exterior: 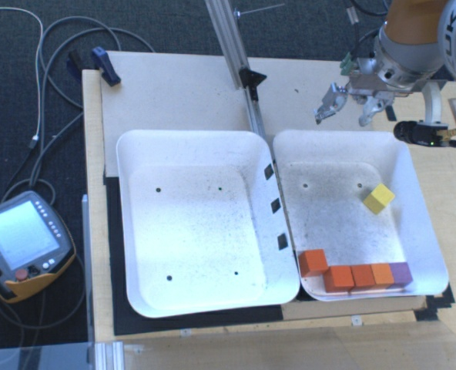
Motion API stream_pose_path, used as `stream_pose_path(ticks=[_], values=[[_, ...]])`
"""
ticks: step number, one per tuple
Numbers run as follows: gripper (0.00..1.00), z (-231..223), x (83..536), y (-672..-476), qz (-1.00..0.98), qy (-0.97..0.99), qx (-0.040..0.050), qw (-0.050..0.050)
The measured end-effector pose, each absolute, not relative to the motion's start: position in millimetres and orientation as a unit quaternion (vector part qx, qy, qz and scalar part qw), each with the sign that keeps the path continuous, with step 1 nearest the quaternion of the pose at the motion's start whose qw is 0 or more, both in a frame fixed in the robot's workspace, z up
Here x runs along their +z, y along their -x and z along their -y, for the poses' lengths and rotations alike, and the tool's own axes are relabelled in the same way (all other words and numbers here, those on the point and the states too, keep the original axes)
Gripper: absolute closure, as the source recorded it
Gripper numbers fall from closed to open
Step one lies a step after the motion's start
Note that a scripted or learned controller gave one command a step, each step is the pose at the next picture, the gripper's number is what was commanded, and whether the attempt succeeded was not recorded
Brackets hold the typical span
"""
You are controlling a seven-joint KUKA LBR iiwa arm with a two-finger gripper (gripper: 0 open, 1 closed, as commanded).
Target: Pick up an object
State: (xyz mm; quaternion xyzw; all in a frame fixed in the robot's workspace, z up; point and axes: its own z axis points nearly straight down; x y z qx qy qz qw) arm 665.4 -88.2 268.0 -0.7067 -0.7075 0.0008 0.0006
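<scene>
I am seeing the gripper hanging spread wide and holding nothing above the right bin; the yellow cube is lying ungrasped.

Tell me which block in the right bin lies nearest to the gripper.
The yellow block. It sits alone, higher in the right bin, while the orange and purple blocks line the lower rim, farther from the gripper.

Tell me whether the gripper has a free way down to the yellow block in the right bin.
Probably yes. The gripper hangs open above the right bin's far rim, and the yellow block lies alone, apart from the row of blocks.
</scene>
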Motion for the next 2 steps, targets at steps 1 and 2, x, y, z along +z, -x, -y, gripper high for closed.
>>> stream_pose_path(ticks=[1,2], values=[[0.0,147.6,120.3,-658.1,0.706,0.708,0.0034,0.004],[0.0,217.5,147.6,-608.9,0.704,0.71,0.002,0.0]])
